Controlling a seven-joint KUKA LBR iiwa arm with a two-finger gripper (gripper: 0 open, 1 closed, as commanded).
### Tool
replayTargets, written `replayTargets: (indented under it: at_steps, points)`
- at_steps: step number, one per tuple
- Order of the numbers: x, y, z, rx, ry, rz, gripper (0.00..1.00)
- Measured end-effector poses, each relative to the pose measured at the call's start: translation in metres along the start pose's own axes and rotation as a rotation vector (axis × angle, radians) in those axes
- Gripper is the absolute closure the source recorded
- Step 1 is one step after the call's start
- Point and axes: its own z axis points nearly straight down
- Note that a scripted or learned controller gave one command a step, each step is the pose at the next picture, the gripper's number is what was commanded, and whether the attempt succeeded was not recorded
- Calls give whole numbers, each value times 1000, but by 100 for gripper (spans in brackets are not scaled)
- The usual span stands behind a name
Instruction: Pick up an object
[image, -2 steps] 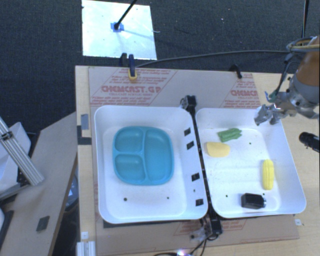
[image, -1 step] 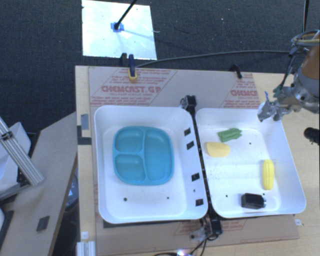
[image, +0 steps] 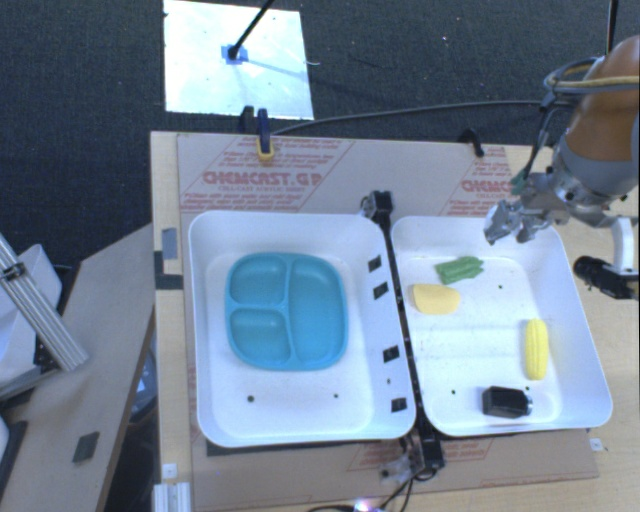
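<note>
From my feed I see the arm (image: 600, 120) coming in at the upper right, its orange band cut off by the frame edge, and the gripper (image: 512, 228) hanging over the far rim of the right bin (image: 580, 330). That end is a blurred grey cluster, and I cannot tell how far apart the fingers stand or whether anything sits between them. Taking the right bin as my landmark, four things lie inside it, all apart from one another. A green piece (image: 459, 268), soft-edged and hard to identify, lies in its far half, just below and left of the gripper. A pale yellow lump (image: 436, 298) sits near it, close to the bin's left wall. A yellow corn cob (image: 537, 348) lies lengthwise toward the bin's right side. A small black object (image: 506, 401) rests near the bin's front edge, too dark for me to make out its form. Left of the right bin, touching it along a seam with black clips, the left bin (image: 210, 400) holds a blue divided plate (image: 287, 310). Both bins rest on a printed sheet on the desk (image: 165, 330). Beyond the right bin a cable (image: 400, 108) runs across the sheet, and farther back a pale square panel (image: 235, 60) is cut off by the top of the frame.
</note>
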Motion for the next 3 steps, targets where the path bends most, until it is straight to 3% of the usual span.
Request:
replayTargets:
  at_steps: [2, 3]
  points:
    - [124, 12, 0, 0, 1, -1, 100]
    - [169, 18, -3, 0, 1, -1, 100]
